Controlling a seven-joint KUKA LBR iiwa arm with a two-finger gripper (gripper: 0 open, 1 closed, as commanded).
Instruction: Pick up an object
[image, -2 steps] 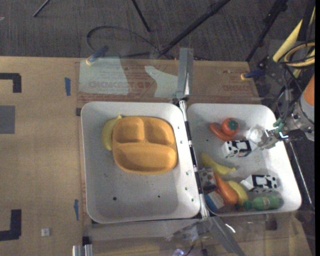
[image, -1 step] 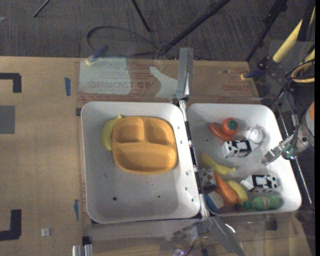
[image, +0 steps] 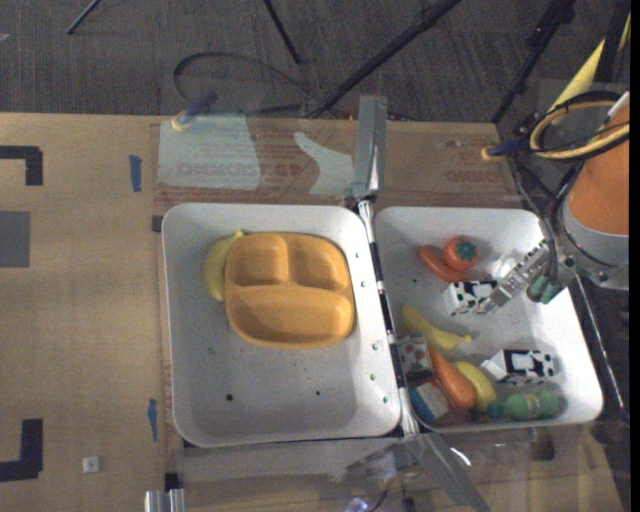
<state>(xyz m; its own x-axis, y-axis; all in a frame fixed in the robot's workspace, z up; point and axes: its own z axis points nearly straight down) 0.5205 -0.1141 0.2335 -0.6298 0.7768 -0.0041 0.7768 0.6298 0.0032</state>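
Gripper (image: 508, 285) hovered beside a cow-patterned block (image: 470, 296) in the right bin (image: 590, 385); finger state unclear, nothing lifted yet.

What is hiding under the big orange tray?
A yellow banana pokes out from under the orange tray, at its left edge. The tray covers the rest of it and anything else underneath.

Single fixed camera above bench, looks down at slant. Mid-distance: both white bins fit whole in frame, left bin (image: 190, 400) centre, right bin (image: 580, 330) toward right side. Bench top (image: 80, 300) fills left part, dark carpeted floor (image: 150, 40) with tripod legs across top, so camera tilts toward far side. Arm (image: 600, 190) enters from right edge, cropped. No second view, no shared part.
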